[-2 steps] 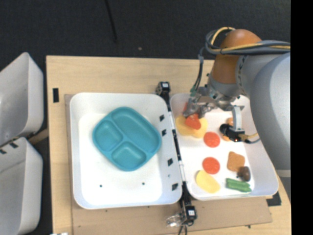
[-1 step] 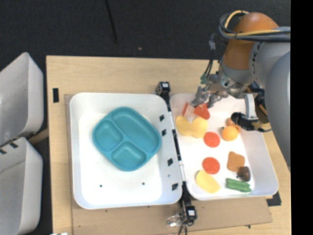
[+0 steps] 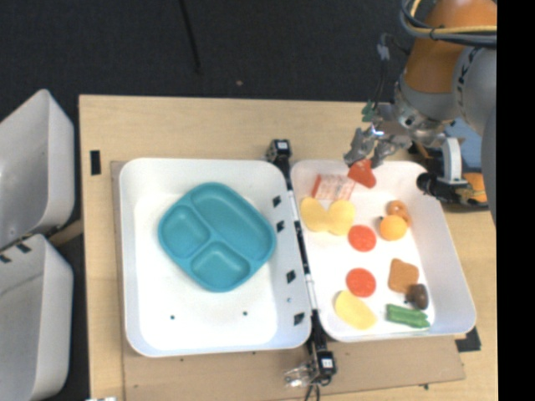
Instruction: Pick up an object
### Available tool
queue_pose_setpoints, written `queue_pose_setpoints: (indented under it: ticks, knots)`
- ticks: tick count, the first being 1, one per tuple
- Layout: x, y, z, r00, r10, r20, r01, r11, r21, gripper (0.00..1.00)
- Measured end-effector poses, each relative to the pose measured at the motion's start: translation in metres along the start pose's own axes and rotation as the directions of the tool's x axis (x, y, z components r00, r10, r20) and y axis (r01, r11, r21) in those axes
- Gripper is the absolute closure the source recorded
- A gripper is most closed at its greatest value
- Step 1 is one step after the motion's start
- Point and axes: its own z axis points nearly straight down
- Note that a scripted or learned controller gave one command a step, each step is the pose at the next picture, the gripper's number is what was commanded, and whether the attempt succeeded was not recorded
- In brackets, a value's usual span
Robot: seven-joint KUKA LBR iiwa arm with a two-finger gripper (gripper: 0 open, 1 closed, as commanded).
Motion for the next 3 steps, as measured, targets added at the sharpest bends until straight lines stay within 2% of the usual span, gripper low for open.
queue_pose_setpoints:
  ticks: [1,2,3]
  knots:
    - [0.000,0.001,-0.010,1.000,-0.003,-0.001,0.003,1.000,0.004,1.00]
    - [0.035,-0.038,0.000,1.000,-0.004,-0.001,0.004,1.000,0.009,1.00]
    - [0.064,-0.068,-0.010,1.000,-0.005,-0.003,0.005,1.000,0.007,1.00]
